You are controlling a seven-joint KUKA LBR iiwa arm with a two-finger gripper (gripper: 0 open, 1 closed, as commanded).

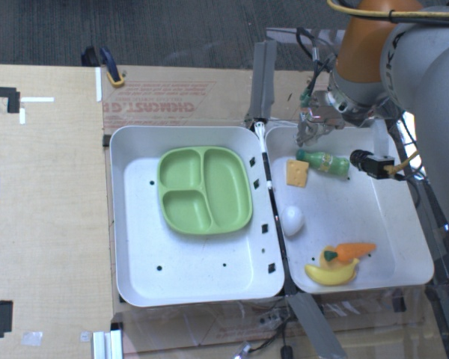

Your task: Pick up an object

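1. We see our gripper (308,134) poised over the far end of the right bin (404,275), just above the green bottle (323,161) that lies on its side there. The grey arm (426,58) with its orange band reaches in from the right.

2. The jaws are too small and too cluttered by cables for us to read; we cannot tell whether they are open or closed, and nothing is visibly between them.

3. Candidates in the right bin: the green bottle at the far end, an orange-yellow block (297,173) touching or just beside its cap end, a white ball (292,218) near the dividing wall, and at the near end a banana (331,274) with a carrot (350,252) resting against it.

4. The left bin (135,275) carries a green divided plate (205,190), well apart from the gripper.

5. We judge the step in hand to be the approach: the gripper is lined up above the bottle and block, not yet holding anything.

6. The next move, as we read it, calls for a straight descent onto the bottle with the jaws set across its narrow body, keeping clear of the block and the bin's far wall, then a firm close before lifting.
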